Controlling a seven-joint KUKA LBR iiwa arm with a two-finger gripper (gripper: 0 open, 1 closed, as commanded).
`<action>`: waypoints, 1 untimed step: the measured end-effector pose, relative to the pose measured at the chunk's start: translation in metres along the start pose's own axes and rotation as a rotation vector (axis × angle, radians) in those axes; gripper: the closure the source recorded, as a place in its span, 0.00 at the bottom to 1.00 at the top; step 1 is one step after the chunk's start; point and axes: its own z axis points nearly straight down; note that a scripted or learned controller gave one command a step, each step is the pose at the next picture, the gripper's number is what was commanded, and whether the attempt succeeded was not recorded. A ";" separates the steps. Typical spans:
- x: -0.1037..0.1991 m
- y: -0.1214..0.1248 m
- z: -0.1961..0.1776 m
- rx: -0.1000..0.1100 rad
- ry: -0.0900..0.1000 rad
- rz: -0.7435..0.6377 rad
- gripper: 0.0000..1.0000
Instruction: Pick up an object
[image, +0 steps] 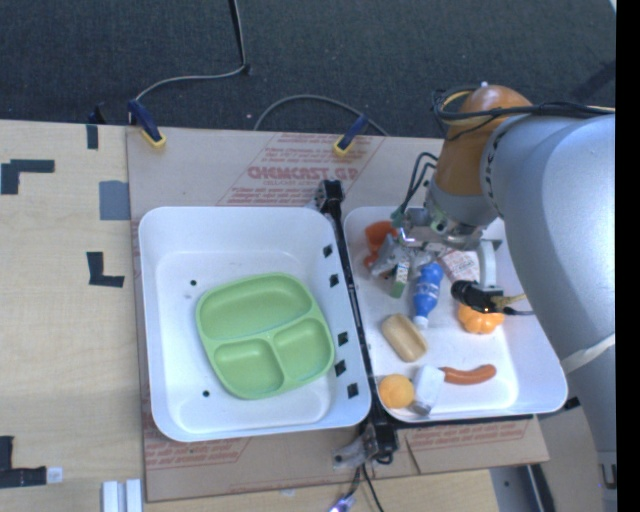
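My end effector, grip state unclear, hovers over the blue bottle: light, stiff, slippery; I'd grasp mid-body.

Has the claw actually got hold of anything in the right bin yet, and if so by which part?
Cannot be told. The claw is low among the clutter by the blue plastic bottle and an orange-red toy; the wrist hides any contact.

Bench with two white bins
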 end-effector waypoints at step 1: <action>0.068 -0.048 -0.087 -0.075 -0.020 -0.004 1.00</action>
